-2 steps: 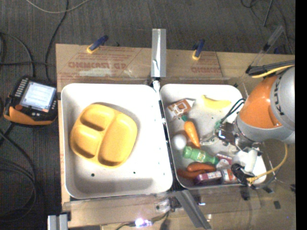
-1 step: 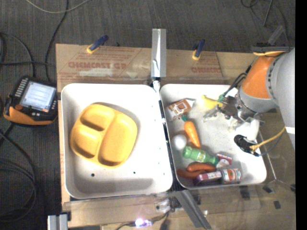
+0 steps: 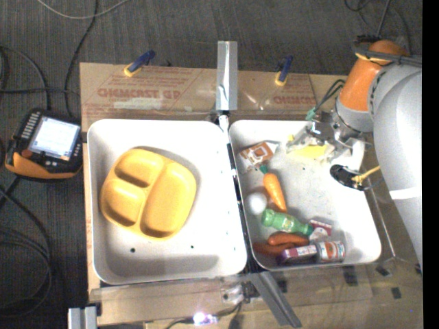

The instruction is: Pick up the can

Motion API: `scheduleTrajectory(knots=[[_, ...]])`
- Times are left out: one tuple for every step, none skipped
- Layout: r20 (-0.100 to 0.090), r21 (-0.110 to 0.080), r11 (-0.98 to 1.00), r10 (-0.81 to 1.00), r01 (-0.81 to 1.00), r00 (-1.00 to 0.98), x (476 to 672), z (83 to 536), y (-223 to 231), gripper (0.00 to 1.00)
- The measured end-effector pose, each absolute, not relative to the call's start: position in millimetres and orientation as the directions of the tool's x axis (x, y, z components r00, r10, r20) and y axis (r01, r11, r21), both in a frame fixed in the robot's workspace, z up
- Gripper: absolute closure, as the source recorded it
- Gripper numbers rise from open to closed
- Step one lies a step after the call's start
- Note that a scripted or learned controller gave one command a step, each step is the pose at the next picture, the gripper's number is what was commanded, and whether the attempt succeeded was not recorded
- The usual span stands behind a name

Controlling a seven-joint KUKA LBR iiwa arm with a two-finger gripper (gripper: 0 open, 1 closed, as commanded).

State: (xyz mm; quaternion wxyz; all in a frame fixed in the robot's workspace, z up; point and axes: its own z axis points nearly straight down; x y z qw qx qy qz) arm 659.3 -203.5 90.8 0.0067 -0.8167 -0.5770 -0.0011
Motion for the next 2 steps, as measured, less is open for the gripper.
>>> scheduleTrajectory(knots=[[-0.022,-0.005,-0.425,0.905,0.905,0.425,664.2,87.8,-131.1,0.0],[-0.007,0.004,-0.715,0.7,0.7,0.715,649.8,88.6,-108.8,0.0]])
